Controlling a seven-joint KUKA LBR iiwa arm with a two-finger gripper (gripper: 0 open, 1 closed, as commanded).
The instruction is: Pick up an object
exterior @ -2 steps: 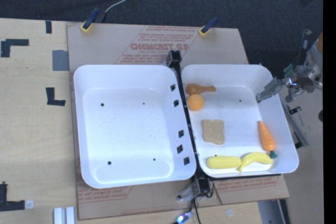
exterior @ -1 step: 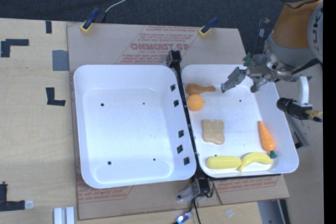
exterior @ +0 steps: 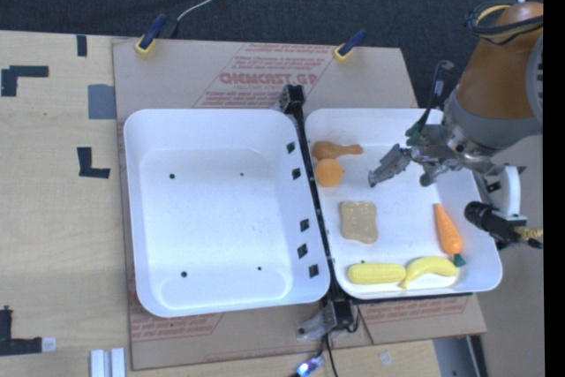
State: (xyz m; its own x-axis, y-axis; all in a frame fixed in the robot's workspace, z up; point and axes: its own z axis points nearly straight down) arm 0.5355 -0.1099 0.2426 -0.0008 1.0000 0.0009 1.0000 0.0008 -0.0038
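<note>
**Camera view: two bins, arm over the right one**

Left shallow white plastic bin [exterior: 212,216]: bare white floor with a few dark dots.

Right shallow white plastic bin [exterior: 397,124]:
- orange-brown drumstick-shaped toy [exterior: 335,150], near the centre divider
- small round orange ball [exterior: 328,174], just below the drumstick
- flat tan slice of toy bread [exterior: 358,221], mid-bin
- yellow corn cob [exterior: 376,274], front edge
- yellow banana [exterior: 431,269], touching the cob's right end
- orange carrot with green tip [exterior: 448,229], right side.

Grey two-finger gripper [exterior: 404,171]: raised over the bin's upper middle, fingers spread apart, nothing between them, well clear of the bread.
</note>
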